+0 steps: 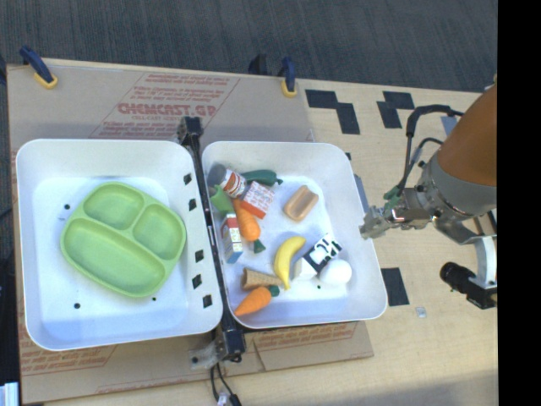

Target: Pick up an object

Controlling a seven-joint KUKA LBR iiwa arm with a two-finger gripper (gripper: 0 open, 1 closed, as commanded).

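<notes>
So the gripper [378,223] sits just off the 3 o'clock edge of the right bin [359,184], outside the rim, nothing between its tips. Can't really tell from this angle how wide it's set, it's small and dark against the bench, so no call on that.

Moving outward: the closest stuff to it is at roughly 9 o'clock from the gripper, inside the bin. There's a white ball-ish thing [336,272] touching a black-and-white item [319,255], then a banana [287,260] just beside those. A tan bread-looking piece [300,203] sits toward 10 o'clock. Further in, 2 carrots: 1 [247,222] in the pile near the divider, the other [256,300] down at the bin's 7 o'clock corner. The left bin [34,252] holds a green divided plate [124,238].

Looks like the approach step, no pick made yet. Next move probably means swinging in over the rim toward 9 o'clock, choosing something standing clear (the bread piece looks easiest), then dropping straight down.
</notes>
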